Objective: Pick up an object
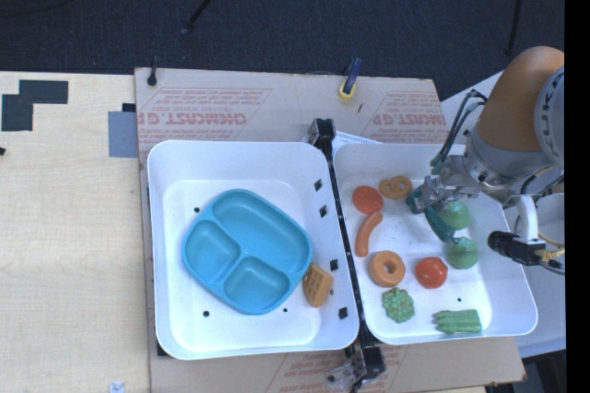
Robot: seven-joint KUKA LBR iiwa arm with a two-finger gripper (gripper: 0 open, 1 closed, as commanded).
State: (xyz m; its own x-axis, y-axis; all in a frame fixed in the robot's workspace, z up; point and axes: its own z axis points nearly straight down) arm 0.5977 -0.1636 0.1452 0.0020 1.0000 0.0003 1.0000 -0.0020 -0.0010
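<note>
My gripper (435, 197) hangs low over the upper right part of the right bin (505, 308), below the grey arm with its orange band (518, 96). A teal-green round toy (453, 218) lies right against the gripper's lower right side; whether it is held cannot be told. Close by are a green ball (464, 252) and a red tomato (430, 271). A tan ring (395, 187) sits to the gripper's left.
The right bin also holds a red piece (367, 198), an orange sausage (368, 232), a donut (387, 268), broccoli (398, 304) and a green pickle (458, 321). The left bin (166, 197) holds a blue divided plate (246, 250) and a waffle piece (318, 284).
</note>
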